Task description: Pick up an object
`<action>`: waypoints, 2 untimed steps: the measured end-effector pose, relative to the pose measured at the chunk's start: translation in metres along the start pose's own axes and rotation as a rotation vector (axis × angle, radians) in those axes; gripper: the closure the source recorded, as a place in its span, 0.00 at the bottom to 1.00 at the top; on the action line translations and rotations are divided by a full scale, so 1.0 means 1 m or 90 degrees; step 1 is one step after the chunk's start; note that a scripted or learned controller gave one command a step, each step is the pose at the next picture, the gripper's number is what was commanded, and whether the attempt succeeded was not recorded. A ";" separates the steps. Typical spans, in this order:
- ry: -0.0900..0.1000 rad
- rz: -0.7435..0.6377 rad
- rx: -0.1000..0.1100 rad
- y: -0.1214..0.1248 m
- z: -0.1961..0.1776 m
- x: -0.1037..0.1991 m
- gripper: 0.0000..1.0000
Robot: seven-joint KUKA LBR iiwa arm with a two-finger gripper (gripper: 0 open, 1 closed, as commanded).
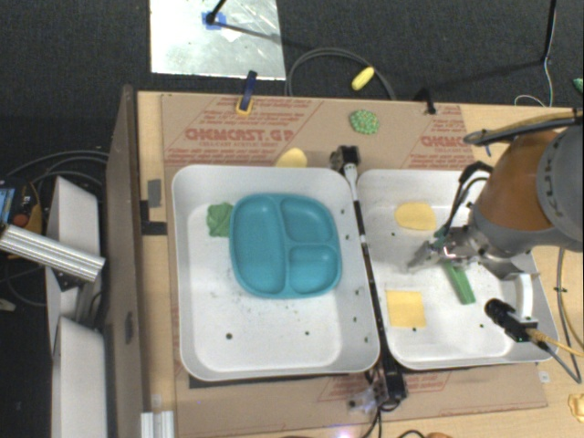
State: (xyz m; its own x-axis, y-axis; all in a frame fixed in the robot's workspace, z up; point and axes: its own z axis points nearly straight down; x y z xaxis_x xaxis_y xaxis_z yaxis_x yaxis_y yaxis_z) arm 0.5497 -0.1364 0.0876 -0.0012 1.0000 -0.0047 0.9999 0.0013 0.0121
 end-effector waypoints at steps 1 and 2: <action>-0.002 0.000 -0.004 0.002 -0.012 -0.002 1.00; 0.004 -0.008 0.001 0.037 -0.102 0.101 1.00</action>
